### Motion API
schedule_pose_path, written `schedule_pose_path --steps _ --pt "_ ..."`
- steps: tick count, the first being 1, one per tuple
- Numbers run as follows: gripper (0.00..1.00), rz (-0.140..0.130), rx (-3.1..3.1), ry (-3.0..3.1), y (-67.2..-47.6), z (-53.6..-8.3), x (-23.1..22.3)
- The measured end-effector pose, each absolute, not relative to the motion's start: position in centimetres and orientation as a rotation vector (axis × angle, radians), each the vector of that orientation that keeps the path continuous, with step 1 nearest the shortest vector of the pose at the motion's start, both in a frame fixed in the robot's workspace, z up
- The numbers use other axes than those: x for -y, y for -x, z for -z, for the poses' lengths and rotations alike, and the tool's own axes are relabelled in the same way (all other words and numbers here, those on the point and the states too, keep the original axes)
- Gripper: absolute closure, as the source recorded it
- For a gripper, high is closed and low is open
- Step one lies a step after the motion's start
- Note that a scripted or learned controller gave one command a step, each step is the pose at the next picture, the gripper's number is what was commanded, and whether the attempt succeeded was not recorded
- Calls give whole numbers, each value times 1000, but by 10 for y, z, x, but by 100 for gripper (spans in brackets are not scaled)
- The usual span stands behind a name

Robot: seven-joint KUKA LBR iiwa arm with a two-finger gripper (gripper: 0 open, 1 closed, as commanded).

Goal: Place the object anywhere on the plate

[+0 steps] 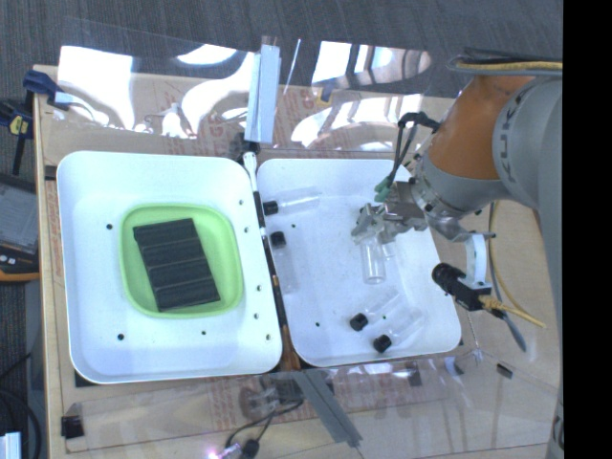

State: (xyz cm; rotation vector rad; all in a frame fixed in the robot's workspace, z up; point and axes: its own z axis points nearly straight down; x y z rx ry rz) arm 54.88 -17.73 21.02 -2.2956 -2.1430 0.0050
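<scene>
Fingers (375, 226) of the arm (497, 142) are being held over the upper middle of the right bin (325, 342), pointing down at a clear vial (373, 261). The vial's top end is lying right at the fingertips, but whether it is being gripped between them cannot be told, and how wide they are standing is not being shown clearly. Three more clear vials with black caps are lying in the same bin: one near the upper left (292, 202), two near the lower right (382, 312), (402, 331). In the left bin (86, 352) a green plate (134, 295) is sitting, carrying a dark ridged block (177, 262). Both bins are resting side by side on the bench (57, 132).
</scene>
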Motion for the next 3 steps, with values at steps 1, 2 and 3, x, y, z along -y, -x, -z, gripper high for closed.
schedule_pose_path --steps 1,2,3 --pt "0 -5 2143 2296 -549 -210 177" --pt "0 -2 2209 2232 -575 -207 199" --pt "0 -2 2223 2217 -595 -201 203"
